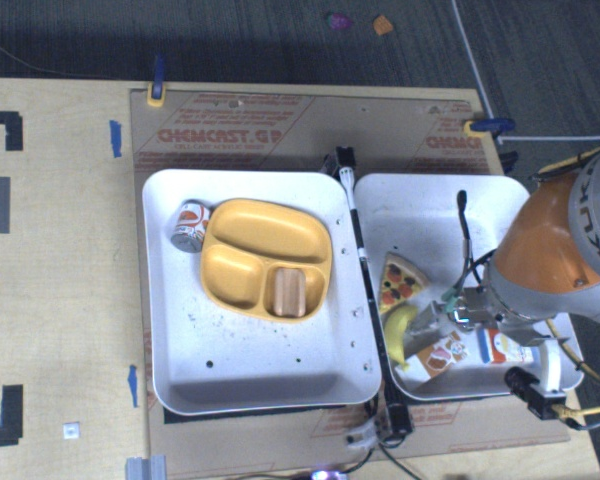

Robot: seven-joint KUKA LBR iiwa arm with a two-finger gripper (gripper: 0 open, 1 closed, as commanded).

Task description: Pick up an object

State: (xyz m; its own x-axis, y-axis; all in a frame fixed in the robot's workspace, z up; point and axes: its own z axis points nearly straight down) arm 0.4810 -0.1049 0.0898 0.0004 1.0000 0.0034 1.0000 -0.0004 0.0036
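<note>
Two shallow white bins sit side by side on the table, so the arm can reach either from the right. Left white bin (170,368) holds a yellow compartmented plastic tray (250,248) with a brown block (287,292) in its lower-right compartment, and a crushed red-and-white can (189,225) touching the tray at 9 o'clock.

Tool (458,313) is low in the right white bin (420,193); opening: cannot tell.

Candidate objects cluster against the dividing wall: yellow banana (398,326) near the tool at 9 o'clock, pizza-slice toy (401,281) at 10 o'clock, printed pouch (442,355) just beside it at 7 o'clock.
</note>
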